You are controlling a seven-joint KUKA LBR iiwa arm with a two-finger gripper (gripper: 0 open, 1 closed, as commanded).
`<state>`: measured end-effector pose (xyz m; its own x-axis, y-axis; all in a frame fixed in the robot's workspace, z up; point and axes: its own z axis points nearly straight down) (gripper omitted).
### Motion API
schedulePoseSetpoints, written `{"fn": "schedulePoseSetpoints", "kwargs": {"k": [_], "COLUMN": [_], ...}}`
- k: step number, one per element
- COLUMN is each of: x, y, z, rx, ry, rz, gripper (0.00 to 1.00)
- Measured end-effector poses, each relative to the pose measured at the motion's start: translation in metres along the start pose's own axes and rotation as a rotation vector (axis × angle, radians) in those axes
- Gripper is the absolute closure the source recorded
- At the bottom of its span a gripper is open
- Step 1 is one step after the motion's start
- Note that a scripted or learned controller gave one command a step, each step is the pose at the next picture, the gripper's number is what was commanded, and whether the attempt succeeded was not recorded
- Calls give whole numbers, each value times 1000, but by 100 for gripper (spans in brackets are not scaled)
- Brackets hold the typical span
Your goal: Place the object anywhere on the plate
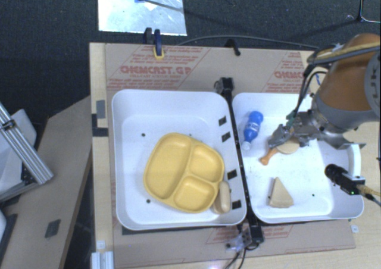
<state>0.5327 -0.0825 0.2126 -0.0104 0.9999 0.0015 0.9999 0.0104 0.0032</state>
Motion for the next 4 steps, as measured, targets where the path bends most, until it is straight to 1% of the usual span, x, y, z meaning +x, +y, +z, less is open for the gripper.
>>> {"fn": "schedulePoseSetpoints", "kwargs": {"k": [1,2,3,4], "x": [52,102,152,195], "y": [14,31,62,77], "z": [6,-8,-15,-8], "rx": [1,-1,-1,1], "ry": [0,0,1,1], "rz": [0,1,1,2], "gripper": [100,100,100,100]}}
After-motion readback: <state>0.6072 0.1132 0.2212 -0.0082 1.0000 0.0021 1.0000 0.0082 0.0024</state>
